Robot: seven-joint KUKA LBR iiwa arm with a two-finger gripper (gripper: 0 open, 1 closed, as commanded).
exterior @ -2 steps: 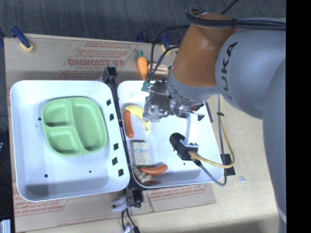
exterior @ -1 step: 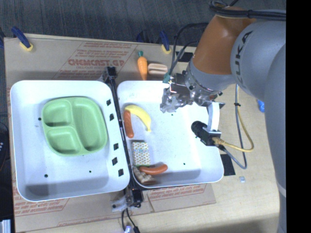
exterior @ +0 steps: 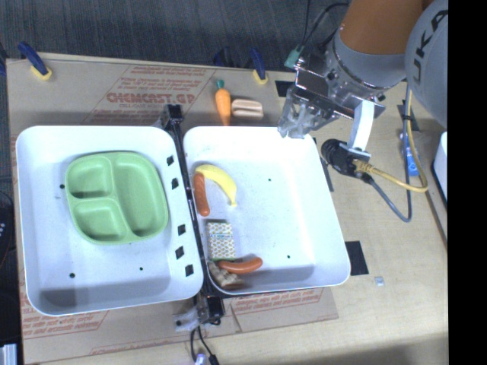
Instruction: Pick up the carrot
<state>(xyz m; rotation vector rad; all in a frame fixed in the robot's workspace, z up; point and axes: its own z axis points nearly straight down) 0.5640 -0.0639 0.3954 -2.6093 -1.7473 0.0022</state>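
Two white bins (exterior: 304, 204) sitting side by side on tabletop (exterior: 396, 280) | end effector (exterior: 298, 120) hovering over right bin's far rim, grip state unclear | carrot (exterior: 222, 103) lying outside bins on cardboard, behind right bin

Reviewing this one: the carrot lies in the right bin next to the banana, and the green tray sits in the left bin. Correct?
Not quite. In the camera view the carrot lies outside both bins, on the cardboard behind the right bin, beside a small tan block. The banana is in the right bin, and the green tray does sit in the left bin.
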